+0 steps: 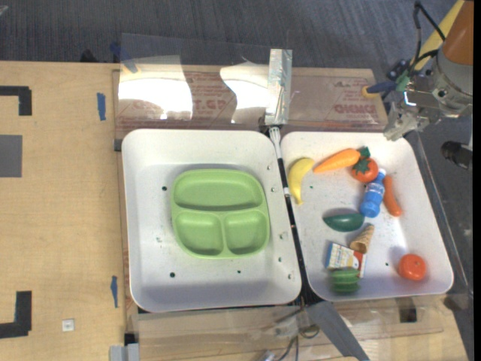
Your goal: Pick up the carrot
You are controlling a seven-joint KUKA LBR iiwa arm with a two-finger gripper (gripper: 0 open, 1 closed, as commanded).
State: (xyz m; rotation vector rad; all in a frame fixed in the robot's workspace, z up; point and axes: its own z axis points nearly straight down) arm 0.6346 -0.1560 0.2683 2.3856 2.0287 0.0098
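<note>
- Carrot (pixel 337 160) sits in the right bin (pixel 436 224), up near the far edge, lying flat on the white floor.
- Its long axis runs mostly left-right with a slight tilt: the pointy orange tip aims left and a bit toward the camera, while the fat end with the green top points right and away.
- That green top is pretty much touching the tomato (pixel 365 171), and the tip ends just beside the banana (pixel 298 176).
- Blue bottle (pixel 373 197) is just below the tomato, with a small orange sausage-looking thing (pixel 391 199) beside it.
- Gripper (pixel 398 122) hangs over the bin's far right corner, well apart from the carrot, nothing in it. Can't tell if it's spread or closed.
- Green divided plate (pixel 220 211) is in the left bin (pixel 143 224).
</note>
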